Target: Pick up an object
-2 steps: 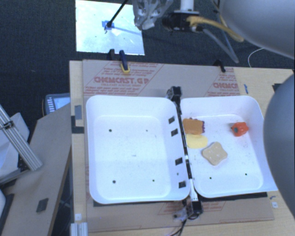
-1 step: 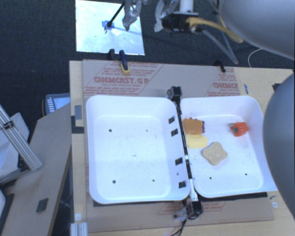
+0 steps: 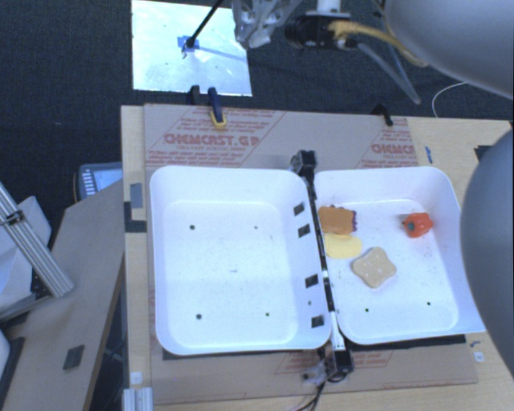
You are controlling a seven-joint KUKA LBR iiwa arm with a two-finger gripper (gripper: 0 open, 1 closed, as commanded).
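Observation:
Several small objects lie in the right bin (image 3: 438, 317). An orange-brown block with a purple edge (image 3: 337, 220) sits near the bin's left wall. Just below it, touching it, lies a flat yellow piece (image 3: 343, 246). A tan, toast-shaped piece (image 3: 374, 267) rests a little to the lower right of the yellow piece. A red-orange pepper-like object (image 3: 417, 225) lies apart, toward the right wall. My gripper (image 3: 259, 24) hangs high at the top edge of the view, far behind both bins and above the floor.
The left bin (image 3: 233, 329) stands beside the right one, joined by black clips along the shared wall (image 3: 309, 233). Both rest on a cardboard sheet (image 3: 265, 132). Yellow and grey cables (image 3: 377, 36) trail from the wrist. The grey arm (image 3: 490, 241) looms at the right.

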